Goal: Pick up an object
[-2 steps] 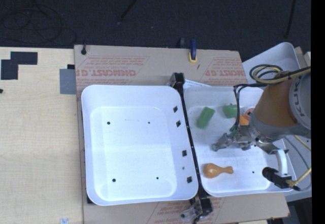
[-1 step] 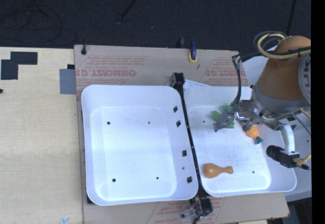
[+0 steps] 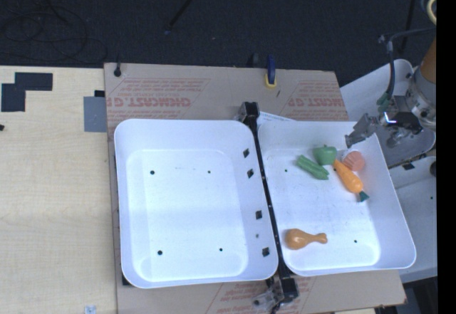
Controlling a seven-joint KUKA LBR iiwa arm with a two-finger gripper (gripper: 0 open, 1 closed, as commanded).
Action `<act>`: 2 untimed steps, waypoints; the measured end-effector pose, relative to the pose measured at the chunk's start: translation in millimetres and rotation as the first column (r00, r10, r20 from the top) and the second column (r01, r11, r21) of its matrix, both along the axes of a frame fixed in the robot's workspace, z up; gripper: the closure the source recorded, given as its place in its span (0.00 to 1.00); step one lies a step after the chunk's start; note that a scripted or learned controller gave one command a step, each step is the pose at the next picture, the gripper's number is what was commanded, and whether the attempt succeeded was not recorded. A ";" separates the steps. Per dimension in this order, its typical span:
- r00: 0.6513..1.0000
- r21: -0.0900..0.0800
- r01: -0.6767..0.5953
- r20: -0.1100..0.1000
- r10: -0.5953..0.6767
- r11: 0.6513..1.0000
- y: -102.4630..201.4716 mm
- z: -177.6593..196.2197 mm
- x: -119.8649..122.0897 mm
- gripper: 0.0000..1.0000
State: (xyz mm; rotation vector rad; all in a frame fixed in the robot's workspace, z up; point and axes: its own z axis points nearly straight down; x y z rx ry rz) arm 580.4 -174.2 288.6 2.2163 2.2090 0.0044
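two white bins, toys in right, gripper at its edge

Below me the pale wooden table carries a brown cardboard sheet with red print. A blue and yellow clamp grips its far edge, and black and grey patches mark the table's left.

Robotics lab, white bins clamped on cardboard-covered bench, cables on dark floor
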 end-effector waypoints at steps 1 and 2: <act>1.000 0.007 -0.004 -0.015 0.004 1.000 -23.6 -183.9 13.1 0.00; 1.000 0.004 -0.003 -0.007 0.003 1.000 -25.7 -163.9 15.8 1.00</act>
